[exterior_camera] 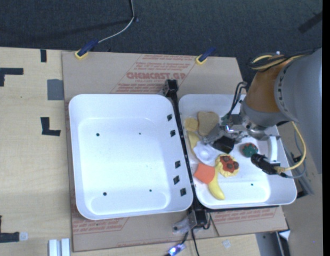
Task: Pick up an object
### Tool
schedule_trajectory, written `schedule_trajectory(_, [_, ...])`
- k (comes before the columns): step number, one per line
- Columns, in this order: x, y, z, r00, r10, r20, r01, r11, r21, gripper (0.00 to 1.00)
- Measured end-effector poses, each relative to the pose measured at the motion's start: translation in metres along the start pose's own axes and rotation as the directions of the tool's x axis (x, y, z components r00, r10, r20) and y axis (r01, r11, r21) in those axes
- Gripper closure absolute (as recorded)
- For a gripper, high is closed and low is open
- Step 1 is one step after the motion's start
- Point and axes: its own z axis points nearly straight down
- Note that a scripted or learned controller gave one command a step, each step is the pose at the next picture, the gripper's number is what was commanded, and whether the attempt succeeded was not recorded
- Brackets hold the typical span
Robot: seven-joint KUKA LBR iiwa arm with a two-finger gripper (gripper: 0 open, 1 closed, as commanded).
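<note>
The right bin (260, 193) holds several small objects. A tan bread-shaped piece (207, 120) and a pale yellow piece (191, 126) lie at its far left. Nearer lie a white clear-looking object (203, 153), an orange block (204, 173), a yellow banana (217, 190) and a red-and-yellow toy (227, 165). A green object (249, 149) lies to the right. My gripper (220, 139) is low in this bin, between the tan piece and the red-and-yellow toy, right beside the white object. The arm (266, 97) comes in from the right.
The left white bin (79, 111) adjoins the right one along a black-clipped wall (178, 143). Both stand on a cardboard sheet (154, 73) on the bench. Cables (290, 159) loop from the wrist over the right bin's right rim.
</note>
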Motion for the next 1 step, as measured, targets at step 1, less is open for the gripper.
schedule_trajectory(1, [0.0012, 0.0012, -0.0146, 1.000, -0.002, -0.001, 0.002, 1.000, -0.003, 1.00])
